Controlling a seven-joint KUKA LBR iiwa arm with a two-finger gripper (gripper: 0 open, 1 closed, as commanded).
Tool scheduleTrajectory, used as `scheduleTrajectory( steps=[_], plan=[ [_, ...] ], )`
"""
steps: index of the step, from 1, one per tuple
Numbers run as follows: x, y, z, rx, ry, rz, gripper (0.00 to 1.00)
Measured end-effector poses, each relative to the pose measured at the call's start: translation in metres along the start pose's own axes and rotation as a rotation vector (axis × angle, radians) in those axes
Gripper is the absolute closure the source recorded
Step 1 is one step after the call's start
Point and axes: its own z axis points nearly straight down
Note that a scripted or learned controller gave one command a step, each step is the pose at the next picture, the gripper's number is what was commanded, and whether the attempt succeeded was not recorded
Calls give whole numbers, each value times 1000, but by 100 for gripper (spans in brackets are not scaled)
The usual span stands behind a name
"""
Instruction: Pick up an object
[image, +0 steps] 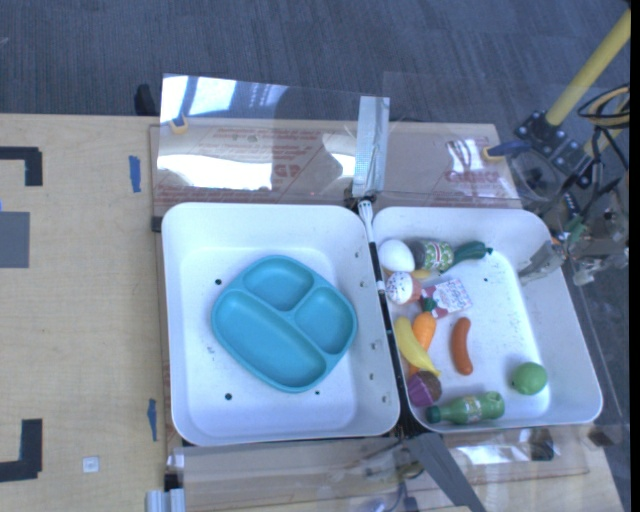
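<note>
Camera view showed the table (70, 300) bearing two white bins: the left bin (190, 400) held a blue divided plate (285, 322), the right bin (560, 340) a crowd of toy food along its 9 o'clock wall. The end effector (560, 250) sat at that bin's 2 o'clock rim; whether open or closed, I could not tell. Best target looked to be the green lime (529, 378) at 5 o'clock, apart from the sausage (461, 345) and bottle (467, 408), allowing a clean vertical descent
</note>
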Motion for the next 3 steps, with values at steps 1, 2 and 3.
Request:
scheduleTrajectory(
  steps=[1, 2, 3],
  plan=[
    [-11, 33, 35, -3, -2, -332, 0],
    [59, 26, 107, 1, 2, -307, 0],
    [86, -28, 128, -7, -3, -303, 0]
  ],
)
